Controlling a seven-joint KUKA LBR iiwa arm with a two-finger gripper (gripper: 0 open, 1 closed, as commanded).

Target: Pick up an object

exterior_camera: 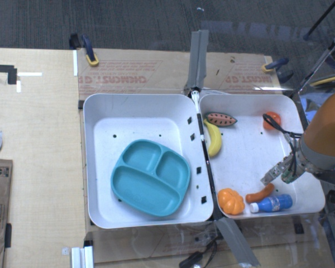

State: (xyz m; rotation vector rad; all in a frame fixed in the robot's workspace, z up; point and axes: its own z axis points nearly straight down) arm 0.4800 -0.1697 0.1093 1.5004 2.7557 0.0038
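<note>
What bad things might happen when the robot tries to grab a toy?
The pincer hangs just above the sausage, which lies close to the bottle and the orange toy. It might nudge those instead, or pinch two at once. Being near the bin wall, the toys could also get pushed against it.

Two white bins sit side by side on the surface: the left bin (pixel 95 149) and the right bin (pixel 243 149).

The left bin holds one thing, a teal plate (pixel 151 177) with three compartments.

The right bin holds six things:
- one banana (pixel 214 139)
- one dark reddish piece with spots (pixel 221 119), just above the banana
- one red-orange round piece (pixel 272 120) near the far right corner
- one orange fruit-like piece (pixel 231 201) at the near edge
- one sausage (pixel 260 194) beside it
- one small bottle (pixel 272 204) with a blue label and a white cap

One arm (pixel 324 138) reaches in, carrying one tool (pixel 279 172).

Two clamps with yellow and blue grips, one (pixel 88 50) and another (pixel 274 66), sit at the far edge of the cardboard.
</note>
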